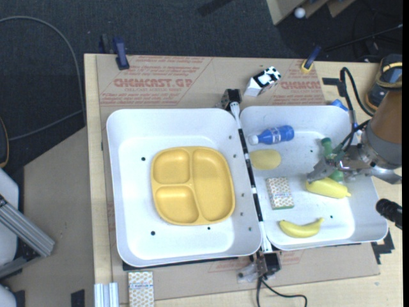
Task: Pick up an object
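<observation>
camera view: left bin (128,190) has your yellow divided plate (192,185). right bin (358,226) holds bottle (273,135), sponge (280,192), banana (300,228). gripper (331,171) sits just above the yellow pepper (328,187); can't tell if it's open or closed.

The left shallow white bin (128,190) holds a yellow three-compartment plastic plate (192,185). In the right shallow white bin (364,226) lie a blue-capped clear bottle (273,135), a pale yellow round piece (266,158), a speckled rectangular sponge (280,192), a yellow banana (300,228) and a yellow lemon-like object (328,187). The claw (329,169) hangs just above that yellow object.
</observation>
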Tool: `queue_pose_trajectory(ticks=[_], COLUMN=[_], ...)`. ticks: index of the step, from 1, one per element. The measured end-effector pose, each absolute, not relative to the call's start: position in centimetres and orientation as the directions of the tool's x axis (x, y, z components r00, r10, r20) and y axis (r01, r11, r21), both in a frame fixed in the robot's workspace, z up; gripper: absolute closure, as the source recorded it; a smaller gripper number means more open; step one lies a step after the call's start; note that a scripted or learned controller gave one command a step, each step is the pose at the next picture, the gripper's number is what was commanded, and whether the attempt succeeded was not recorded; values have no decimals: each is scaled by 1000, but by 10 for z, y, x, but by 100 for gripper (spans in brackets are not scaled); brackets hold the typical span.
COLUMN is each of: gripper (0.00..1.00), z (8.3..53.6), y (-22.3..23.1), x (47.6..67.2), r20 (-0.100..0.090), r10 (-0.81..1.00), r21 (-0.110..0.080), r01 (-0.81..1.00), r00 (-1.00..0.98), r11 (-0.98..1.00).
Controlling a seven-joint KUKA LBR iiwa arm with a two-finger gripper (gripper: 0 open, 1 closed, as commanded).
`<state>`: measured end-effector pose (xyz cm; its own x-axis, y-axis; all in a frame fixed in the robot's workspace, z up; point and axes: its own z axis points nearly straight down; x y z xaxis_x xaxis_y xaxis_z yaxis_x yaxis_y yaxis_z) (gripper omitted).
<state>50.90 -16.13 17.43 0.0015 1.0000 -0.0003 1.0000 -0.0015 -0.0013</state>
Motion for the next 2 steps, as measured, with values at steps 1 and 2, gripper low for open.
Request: queue_pose_trajectory(ticks=[1, 2], gripper=[0, 0], z=[98, 85], y=[-216, -177], x=[583, 555], r20=[-1, 1], r10=[1000, 1000], r21=[1, -1], r01=[1000, 1000], r00=[0, -1], r11=[0, 1])
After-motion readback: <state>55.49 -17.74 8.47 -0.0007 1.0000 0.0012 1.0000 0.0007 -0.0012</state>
